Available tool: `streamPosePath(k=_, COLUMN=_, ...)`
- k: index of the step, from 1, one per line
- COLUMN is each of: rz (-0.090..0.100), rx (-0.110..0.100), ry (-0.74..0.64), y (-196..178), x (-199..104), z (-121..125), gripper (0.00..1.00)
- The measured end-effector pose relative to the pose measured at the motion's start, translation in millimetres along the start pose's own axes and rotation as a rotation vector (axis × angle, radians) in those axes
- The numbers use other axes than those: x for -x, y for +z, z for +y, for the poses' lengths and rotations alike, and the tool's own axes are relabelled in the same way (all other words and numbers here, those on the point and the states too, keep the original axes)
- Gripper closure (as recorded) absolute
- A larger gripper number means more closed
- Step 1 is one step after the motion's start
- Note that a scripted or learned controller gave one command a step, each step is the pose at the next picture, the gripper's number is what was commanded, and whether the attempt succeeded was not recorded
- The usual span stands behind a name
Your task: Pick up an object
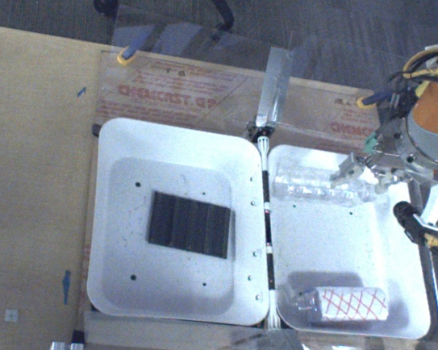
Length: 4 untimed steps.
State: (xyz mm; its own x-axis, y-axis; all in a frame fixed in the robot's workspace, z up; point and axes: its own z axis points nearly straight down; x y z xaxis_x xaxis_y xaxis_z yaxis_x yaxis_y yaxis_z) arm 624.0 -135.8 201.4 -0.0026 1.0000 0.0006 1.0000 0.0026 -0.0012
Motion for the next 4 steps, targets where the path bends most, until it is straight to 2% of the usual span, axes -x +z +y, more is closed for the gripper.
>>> streamPosePath(k=1, rz=-0.003, rx=0.005, ry=-0.048, y=-20.6, x=7.3, z=20.9, gripper=0.0)
streamPosePath(k=2, rz=-0.002, rx=0.001, ry=-0.098, y=34.4, x=68.4, z=11.4, gripper=0.0)
streamPosePath(k=3, rz=-0.004, rx=0.007, ry=-0.099, y=22.7, x=69.0, z=12.7, gripper=1.0)
streamPosePath(k=4, rz=-0.004, rx=0.006, ry=-0.099, y=22.8, x=68.9, z=12.7, gripper=0.0)
